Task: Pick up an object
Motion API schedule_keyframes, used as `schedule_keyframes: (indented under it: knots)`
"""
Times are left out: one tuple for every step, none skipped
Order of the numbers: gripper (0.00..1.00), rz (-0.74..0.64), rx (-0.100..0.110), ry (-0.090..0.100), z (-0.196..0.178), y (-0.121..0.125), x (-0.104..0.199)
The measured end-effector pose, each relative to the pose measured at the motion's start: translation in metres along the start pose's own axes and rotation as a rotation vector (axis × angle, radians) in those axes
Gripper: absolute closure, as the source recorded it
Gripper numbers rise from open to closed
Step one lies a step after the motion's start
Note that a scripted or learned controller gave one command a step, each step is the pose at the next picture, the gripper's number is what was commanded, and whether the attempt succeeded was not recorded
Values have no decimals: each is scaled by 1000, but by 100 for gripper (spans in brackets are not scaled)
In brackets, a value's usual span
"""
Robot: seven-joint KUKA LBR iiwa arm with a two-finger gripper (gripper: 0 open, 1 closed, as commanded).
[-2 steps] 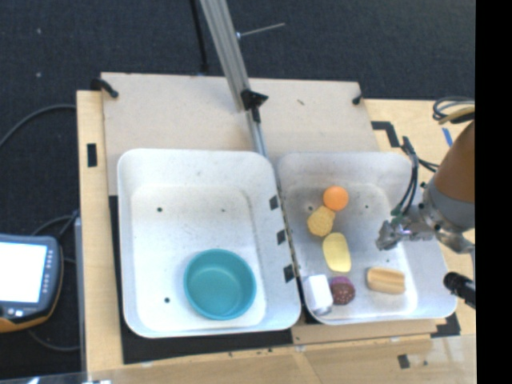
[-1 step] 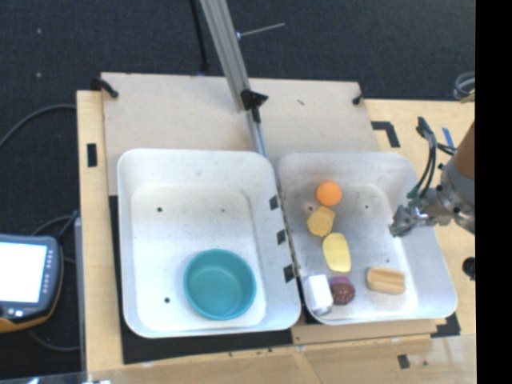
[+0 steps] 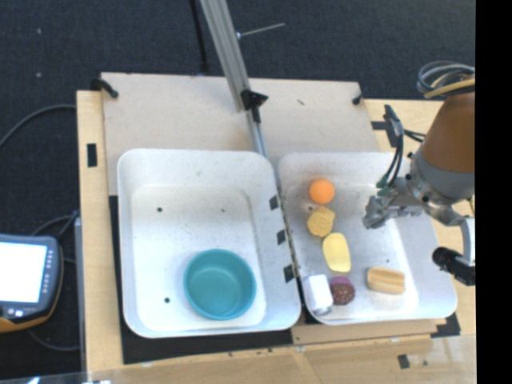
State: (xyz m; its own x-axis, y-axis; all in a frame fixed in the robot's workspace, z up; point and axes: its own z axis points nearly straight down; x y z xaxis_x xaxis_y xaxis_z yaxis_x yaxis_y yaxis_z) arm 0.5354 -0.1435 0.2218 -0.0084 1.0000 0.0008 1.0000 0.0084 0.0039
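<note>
Nearest the camera, along the front wall of the right bin [image 3: 416,306], lay a white block [image 3: 319,293], a dark red ball [image 3: 343,292] touching it, and a tan wooden piece [image 3: 386,280] a little to the right. Behind them a yellow oblong [image 3: 337,252], a yellow lump [image 3: 321,222] and an orange ball [image 3: 322,191] ran in a line toward the far wall. The arm [image 3: 450,146] reached in from the right, wrist bent down, and the gripper [image 3: 376,214] hung over bare bin floor right of that line (whether its fingers stood apart or together I cannot tell). Nothing showed between them. The left bin [image 3: 140,214] held a teal bowl [image 3: 220,284] near its front, with open floor behind.
</note>
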Motion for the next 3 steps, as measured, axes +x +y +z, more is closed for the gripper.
schedule_keyframes:
  knots:
    - [100,-1,2,1,-1,7,63]
    - [100,1,2,1,-7,17,109]
    - [100,2,5,0,0,19,159]
